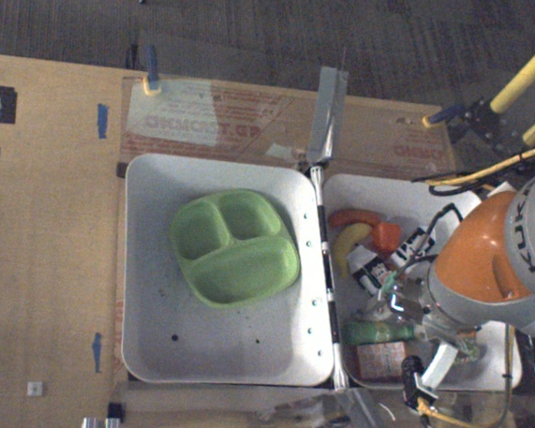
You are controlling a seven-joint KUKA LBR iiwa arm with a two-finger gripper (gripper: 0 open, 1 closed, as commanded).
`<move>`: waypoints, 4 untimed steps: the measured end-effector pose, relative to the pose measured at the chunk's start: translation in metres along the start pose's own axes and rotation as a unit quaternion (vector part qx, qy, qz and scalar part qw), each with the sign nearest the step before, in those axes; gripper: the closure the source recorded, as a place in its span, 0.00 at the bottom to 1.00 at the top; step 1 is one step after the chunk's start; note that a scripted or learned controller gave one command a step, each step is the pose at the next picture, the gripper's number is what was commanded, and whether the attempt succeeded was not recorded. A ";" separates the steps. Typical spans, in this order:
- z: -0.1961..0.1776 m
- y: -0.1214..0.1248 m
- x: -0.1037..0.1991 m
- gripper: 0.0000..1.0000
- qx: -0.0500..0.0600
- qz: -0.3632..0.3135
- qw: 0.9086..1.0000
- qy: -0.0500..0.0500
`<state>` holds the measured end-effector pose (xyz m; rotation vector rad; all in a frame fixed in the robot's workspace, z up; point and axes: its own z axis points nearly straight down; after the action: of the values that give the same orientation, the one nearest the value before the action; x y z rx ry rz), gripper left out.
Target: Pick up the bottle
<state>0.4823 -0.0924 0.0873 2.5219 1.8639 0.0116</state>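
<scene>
One green bottle (380, 334) lying along right bin's (506, 374) front edge, crowded among clutter, claw (400, 306) just above it, finger state indiscernible, one green divided plate (236, 248) centred in left bin (144, 319), open floor around it

My bench (37, 261) is tan board with black marks and blue tape (101, 119); dark grey carpet (267, 20) lies beyond it.

This is a robotics lab or test cell, not a home. A plywood worktop (37, 261) marked with black corner markers (0, 103) and strips of blue tape (101, 119) carries two shallow white bins (133, 337) set side by side. A grey and orange industrial arm (489, 258) trailing yellow cables (498, 169) reaches over them, above a dark carpeted floor (267, 20) with stand legs.
</scene>
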 end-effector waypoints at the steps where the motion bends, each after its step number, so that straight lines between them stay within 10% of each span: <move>1: -0.033 0.020 -0.064 0.00 0.000 0.056 0.998 -0.001; 2: -0.101 0.062 -0.108 0.00 0.005 0.087 0.996 -0.002; 3: -0.031 0.020 -0.035 0.00 0.003 0.153 0.988 -0.002; 4: -0.045 0.068 0.023 0.00 0.005 0.162 0.987 -0.002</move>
<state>0.5534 -0.0908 0.1333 2.7961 1.4345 -0.0024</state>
